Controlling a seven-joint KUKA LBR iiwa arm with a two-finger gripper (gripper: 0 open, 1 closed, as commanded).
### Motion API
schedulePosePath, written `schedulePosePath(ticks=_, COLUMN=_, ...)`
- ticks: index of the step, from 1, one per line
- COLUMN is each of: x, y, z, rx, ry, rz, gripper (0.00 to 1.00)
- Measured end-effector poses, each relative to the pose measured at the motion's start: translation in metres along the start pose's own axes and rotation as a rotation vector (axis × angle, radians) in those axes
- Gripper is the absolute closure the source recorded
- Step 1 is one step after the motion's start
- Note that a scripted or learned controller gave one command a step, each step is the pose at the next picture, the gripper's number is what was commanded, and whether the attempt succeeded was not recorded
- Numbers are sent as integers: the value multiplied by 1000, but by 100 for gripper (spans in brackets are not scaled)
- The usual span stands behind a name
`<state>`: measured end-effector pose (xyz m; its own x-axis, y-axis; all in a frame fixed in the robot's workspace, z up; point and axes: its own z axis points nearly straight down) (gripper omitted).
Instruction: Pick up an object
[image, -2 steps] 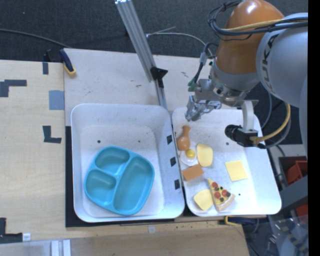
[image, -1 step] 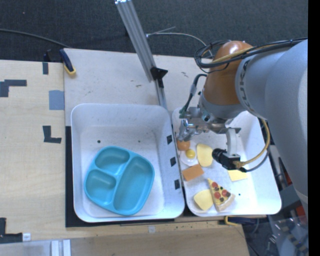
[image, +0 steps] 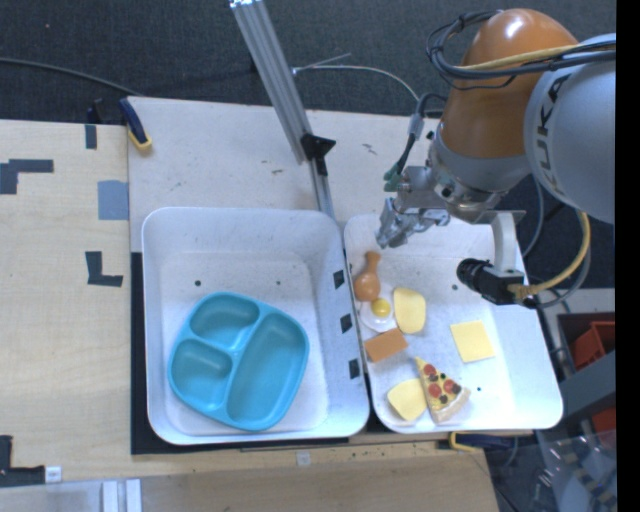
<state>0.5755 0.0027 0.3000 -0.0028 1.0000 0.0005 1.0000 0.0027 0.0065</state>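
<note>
Camera view: a pale wooden surface (image: 60, 300) with grey tape marks carries two white bins. The left bin (image: 160, 240) holds a blue divided plate (image: 238, 360). The right bin (image: 520, 380) holds a drumstick (image: 368, 276), egg (image: 379, 312), cheese (image: 472, 340) and pizza slice (image: 442, 388). The fingers (image: 392, 232) hang above the bin's far corner, holding nothing; how far apart they are I cannot tell.

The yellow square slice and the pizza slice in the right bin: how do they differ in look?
The yellow square slice is plain yellow, while the pizza slice has red dots on top. The square slice is four-cornered; the pizza slice is a wedge. The square slice lies apart from other food; the pizza slice lies against a yellow piece. Both lie flat in the right bin.
</note>
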Motion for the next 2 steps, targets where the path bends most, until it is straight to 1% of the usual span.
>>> schedulePosePath(ticks=1, x=0, y=-1, z=-5, rx=8, ry=-2, rz=0, gripper=100)
schedulePosePath(ticks=2, x=0, y=-1, z=-14, rx=10, ry=-2, rz=-1, gripper=100)
